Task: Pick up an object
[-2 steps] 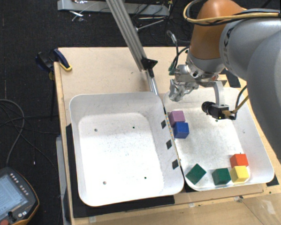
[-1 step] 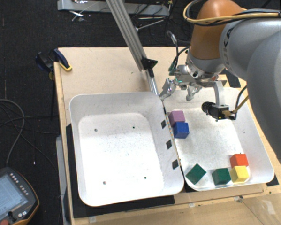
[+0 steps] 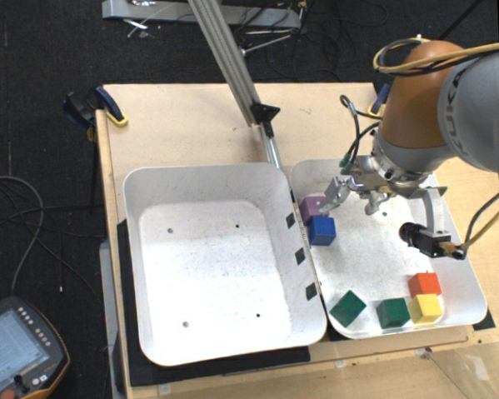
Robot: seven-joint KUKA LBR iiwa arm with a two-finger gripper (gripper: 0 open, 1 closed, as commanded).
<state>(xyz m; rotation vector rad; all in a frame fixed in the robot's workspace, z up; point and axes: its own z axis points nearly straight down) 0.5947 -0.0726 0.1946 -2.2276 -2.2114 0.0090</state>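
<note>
The right bin point(image 3: 377, 254) holds several blocks. A purple block point(image 3: 311, 205) and a blue cube point(image 3: 321, 230) lie against its left wall. Along the front lie a dark green block point(image 3: 348, 308), a green cube point(image 3: 393, 313), a yellow cube point(image 3: 426, 309) and an orange cube point(image 3: 424, 283). My gripper point(image 3: 355, 199) hangs over the back of this bin, just right of the purple block. It is open with nothing between its fingers. The left fingertip point(image 3: 336, 195) is close to the purple block.
The left bin point(image 3: 143, 242) sits beside the right one, sharing a raised wall. A metal pole point(image 3: 234, 62) slants in from the top to that wall's back end. Cables trail from the wrist over the right bin's right side. A clamp point(image 3: 103, 106) sits at the bench's back left corner.
</note>
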